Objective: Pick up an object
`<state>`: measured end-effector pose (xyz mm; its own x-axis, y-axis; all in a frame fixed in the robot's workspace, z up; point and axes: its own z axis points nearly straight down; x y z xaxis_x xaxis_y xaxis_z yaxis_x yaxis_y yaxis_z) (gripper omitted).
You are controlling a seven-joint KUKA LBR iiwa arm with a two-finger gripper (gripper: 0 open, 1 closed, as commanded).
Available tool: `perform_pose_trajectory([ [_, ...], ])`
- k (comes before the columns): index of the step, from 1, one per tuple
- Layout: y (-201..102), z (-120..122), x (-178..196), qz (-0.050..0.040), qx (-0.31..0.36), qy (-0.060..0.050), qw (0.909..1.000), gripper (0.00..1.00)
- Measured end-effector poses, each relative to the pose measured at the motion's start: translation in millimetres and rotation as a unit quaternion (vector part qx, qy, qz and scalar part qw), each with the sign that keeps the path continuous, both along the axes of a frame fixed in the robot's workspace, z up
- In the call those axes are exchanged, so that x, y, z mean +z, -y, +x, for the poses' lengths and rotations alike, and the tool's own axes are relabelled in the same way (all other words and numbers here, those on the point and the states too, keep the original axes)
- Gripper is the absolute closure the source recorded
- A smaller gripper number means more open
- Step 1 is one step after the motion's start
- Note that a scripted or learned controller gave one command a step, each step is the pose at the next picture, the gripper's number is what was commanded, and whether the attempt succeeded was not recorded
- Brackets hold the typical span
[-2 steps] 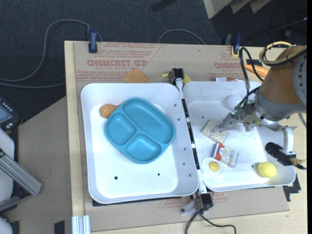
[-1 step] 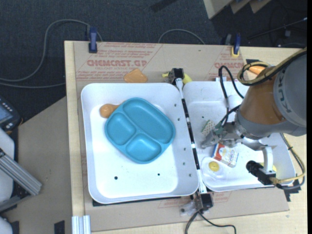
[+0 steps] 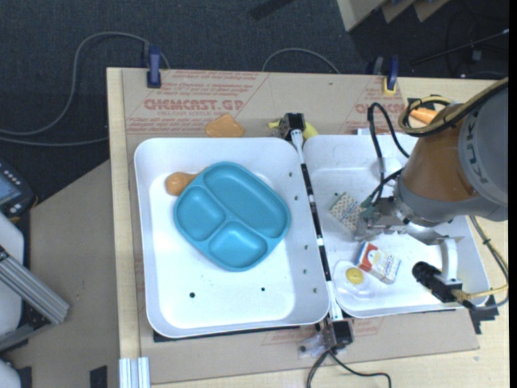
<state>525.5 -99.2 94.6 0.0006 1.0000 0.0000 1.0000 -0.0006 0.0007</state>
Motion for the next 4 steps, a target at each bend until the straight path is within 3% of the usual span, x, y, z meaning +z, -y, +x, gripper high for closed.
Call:
perform_pose_trajectory([
  [1,0,0,-1,0.0001,0.0,0.0,1.0,0.0],
  [2,18,-49,-10,0.0009,-0.002,-0.003,1.0,0.0],
  [3,17,-46,0,-0.0003,0.0,0.0,1.0,1.0],
  [4,-37,2,94,-0.0008,0.003,0.004,1.0,1.0],
])
